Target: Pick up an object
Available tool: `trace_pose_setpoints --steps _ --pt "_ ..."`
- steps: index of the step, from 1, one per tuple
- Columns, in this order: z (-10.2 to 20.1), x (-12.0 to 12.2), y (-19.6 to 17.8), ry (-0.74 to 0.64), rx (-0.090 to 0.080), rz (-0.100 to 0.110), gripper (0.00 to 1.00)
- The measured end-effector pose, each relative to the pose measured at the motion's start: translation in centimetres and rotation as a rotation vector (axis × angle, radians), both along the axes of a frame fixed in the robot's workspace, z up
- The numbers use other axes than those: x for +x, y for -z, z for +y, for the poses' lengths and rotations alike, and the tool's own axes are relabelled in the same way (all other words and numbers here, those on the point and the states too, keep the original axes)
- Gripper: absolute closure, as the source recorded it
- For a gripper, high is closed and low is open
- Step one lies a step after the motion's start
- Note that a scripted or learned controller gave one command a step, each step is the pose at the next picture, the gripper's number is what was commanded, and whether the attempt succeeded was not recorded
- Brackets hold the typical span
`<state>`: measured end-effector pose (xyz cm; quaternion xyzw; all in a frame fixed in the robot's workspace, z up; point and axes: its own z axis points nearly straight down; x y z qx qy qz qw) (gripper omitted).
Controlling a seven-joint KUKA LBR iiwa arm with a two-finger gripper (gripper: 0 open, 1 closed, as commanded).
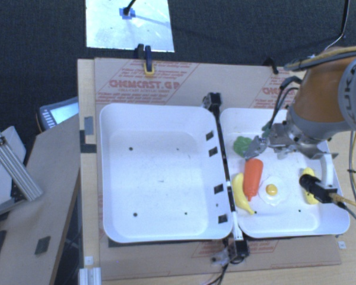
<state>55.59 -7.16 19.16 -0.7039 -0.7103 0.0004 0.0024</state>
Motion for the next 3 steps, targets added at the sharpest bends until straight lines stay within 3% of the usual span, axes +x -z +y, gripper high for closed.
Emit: trace_pose_setpoints --steps 1,2,3 --pt "-1.1 -0.8 10.5 0.009 -0.002 0.005 0.0" --pt "-1.1 -0.4 8.8 0.008 -0.003 -0.006 1.0" --pt "7.0 -1.6 0.2 -0.004 0.001 -0.013 1.0"
